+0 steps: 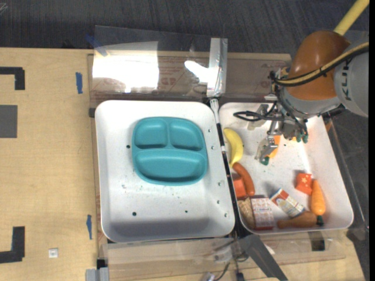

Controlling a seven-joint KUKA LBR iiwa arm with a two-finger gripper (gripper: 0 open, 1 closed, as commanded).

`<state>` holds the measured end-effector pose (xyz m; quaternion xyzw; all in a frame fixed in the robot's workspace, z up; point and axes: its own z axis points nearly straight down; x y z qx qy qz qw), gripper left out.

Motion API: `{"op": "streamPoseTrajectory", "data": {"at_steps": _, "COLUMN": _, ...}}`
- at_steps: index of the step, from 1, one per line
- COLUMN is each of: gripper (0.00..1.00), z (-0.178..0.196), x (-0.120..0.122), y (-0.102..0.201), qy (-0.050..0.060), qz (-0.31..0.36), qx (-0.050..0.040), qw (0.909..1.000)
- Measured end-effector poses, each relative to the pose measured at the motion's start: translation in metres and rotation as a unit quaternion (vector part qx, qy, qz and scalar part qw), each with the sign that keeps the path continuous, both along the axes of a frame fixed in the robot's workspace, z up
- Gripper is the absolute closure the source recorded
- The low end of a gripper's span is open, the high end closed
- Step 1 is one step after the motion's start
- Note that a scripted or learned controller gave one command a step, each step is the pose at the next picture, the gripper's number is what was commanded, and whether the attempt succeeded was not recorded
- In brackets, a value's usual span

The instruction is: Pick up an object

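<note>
My gripper hangs over the back middle of the right bin, below the orange band of the arm. A small orange and green piece lies just below and left of it; whether they touch is unclear. A yellow banana lies at the bin's left wall. Nearer the front lie a red sausage, a printed box, a small carton, an orange block, a carrot and a brown sausage.
The left bin holds a teal divided plate toward its back. A clear plastic sheet and a taped metal strip stand behind the bins. Wooden bench surface spreads to the left.
</note>
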<state>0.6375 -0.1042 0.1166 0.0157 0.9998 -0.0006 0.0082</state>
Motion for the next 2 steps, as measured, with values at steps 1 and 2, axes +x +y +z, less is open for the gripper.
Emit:
{"op": "streamPoseTrajectory", "data": {"at_steps": 1, "gripper": 0.00, "z": -0.027, "x": -0.060, "y": -0.036, "qy": 0.002, "qz": 0.054, "qx": -0.0009, "qw": 0.9985}}
{"op": "streamPoseTrajectory", "data": {"at_steps": 2, "gripper": 0.00, "z": -0.027, "x": -0.037, "y": 0.002, "qy": 0.001, "qz": -0.018, "qx": 0.0006, "qw": 0.9998}}
